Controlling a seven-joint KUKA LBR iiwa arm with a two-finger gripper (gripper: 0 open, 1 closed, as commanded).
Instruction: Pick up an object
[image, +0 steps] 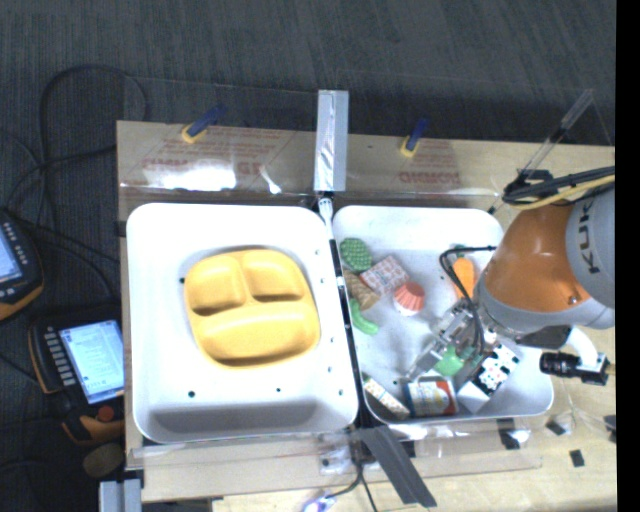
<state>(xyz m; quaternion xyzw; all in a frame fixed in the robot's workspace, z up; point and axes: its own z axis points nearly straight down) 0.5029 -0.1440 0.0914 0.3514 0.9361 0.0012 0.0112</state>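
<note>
Objects lay jumbled in the right bin (520, 400): a round green thing (354, 250), a pink checked block (385, 272), a ridged pink cup (408, 297), and a small can (433, 397) lying on its side, long way left to right. The gripper (450, 352) hung low just above the can, crowded by small toys. Whether it held anything could not be told. A smooth yellow tray (252, 304) sat in the left bin (160, 400).

Glossy white plastic on both bins (150, 300), the left one catching glare. Smooth yellow tray (252, 305), plastic with a soft sheen. Pale wood desk (470, 160), matt. Clear shiny film (220, 165) taped across its back. Arm (545, 265) shell gleaming orange.
</note>
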